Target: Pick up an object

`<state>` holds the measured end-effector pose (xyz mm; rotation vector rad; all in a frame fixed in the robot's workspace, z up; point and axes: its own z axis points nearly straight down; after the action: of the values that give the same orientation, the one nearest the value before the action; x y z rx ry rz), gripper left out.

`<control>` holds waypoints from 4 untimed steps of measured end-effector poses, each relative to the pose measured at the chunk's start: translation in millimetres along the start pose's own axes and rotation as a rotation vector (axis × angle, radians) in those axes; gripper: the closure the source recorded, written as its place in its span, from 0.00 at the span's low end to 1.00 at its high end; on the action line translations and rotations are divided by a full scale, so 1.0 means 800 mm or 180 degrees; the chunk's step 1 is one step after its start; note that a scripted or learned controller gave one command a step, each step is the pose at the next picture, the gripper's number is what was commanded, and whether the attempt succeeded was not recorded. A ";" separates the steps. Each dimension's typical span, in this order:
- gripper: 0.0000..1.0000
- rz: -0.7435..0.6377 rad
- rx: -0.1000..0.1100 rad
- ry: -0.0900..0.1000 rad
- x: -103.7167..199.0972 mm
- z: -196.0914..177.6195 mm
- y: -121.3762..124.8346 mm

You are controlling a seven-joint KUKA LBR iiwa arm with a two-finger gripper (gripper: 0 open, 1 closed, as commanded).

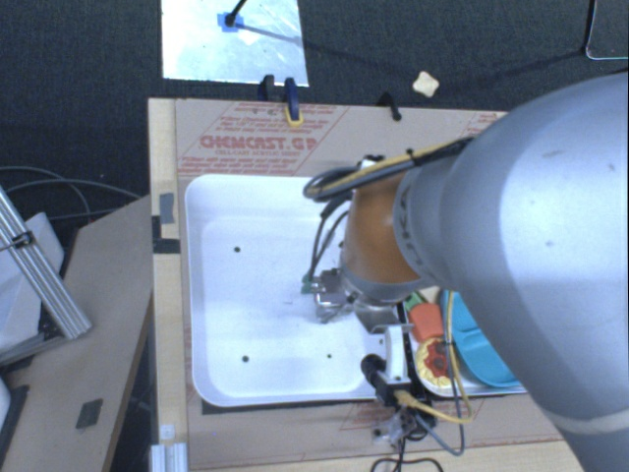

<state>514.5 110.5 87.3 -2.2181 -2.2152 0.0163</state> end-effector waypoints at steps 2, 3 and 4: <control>1.00 -0.0031 -0.0069 0.0019 0.081 -0.011 0.184; 1.00 -0.0027 -0.0035 0.0014 0.109 -0.057 0.108; 1.00 0.0007 -0.0017 0.0003 0.034 -0.031 0.039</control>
<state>545.7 137.9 111.8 -2.2226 -2.2151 0.0095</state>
